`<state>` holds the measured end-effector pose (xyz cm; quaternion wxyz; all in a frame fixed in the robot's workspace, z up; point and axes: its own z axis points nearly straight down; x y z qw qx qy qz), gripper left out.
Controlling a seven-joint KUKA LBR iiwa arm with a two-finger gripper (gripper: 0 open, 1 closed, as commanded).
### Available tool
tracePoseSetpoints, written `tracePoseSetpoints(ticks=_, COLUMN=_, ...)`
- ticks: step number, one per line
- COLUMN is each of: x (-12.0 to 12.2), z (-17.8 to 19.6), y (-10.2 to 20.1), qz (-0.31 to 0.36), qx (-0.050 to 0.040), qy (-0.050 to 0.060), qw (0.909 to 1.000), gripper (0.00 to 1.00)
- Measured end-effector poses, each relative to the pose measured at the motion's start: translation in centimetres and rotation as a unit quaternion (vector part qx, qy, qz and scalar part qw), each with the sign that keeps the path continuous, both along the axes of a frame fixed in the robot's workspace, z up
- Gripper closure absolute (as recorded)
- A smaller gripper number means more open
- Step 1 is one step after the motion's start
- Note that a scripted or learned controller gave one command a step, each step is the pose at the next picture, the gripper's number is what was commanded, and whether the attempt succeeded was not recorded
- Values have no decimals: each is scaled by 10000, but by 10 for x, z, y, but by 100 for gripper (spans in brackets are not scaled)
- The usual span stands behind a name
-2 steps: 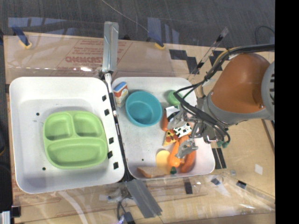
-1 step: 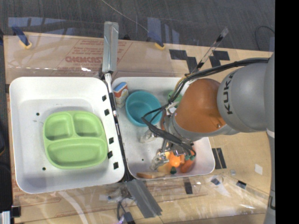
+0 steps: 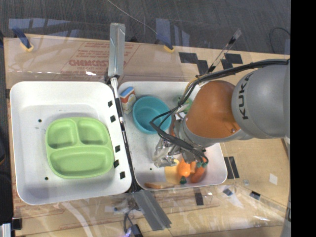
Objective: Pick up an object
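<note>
- In the camera view, the gripper (image 3: 168, 154) is seen low in the right bin (image 3: 148, 174), near that bin's front edge, with the grey and orange arm (image 3: 232, 110) reaching in over the bin's right side.
- Whether the jaws are open or closed cannot be told; the metal parts and cables blur together there.
- A cluster of small objects is packed into the front right corner of the right bin: an orange carrot-like toy (image 3: 184, 169), a reddish piece (image 3: 198, 174) and a pale yellow piece (image 3: 171, 174).
- The cluster lies just beside the jaws, toward the bin's front right corner; nothing is seen held between them.
- A blue bowl (image 3: 148, 113) and a small carton (image 3: 127, 98) are placed near the rear left corner of the right bin, apart from the jaws.
- A green divided plate (image 3: 79, 147) rests in the middle of the left bin (image 3: 24, 181).
- A likely failure is judged to be a miss or slip: the pieces are crowded against the bin wall, so two may be pinched together or pushed aside.
- The loose cables could also snag.
</note>
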<state>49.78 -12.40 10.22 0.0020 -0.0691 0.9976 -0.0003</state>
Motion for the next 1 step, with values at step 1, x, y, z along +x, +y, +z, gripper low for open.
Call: tracePoseSetpoints(ticks=1, x=6, z=92, y=64, qz=-1527, qx=11, qy=-10, qw=9883, gripper=100)
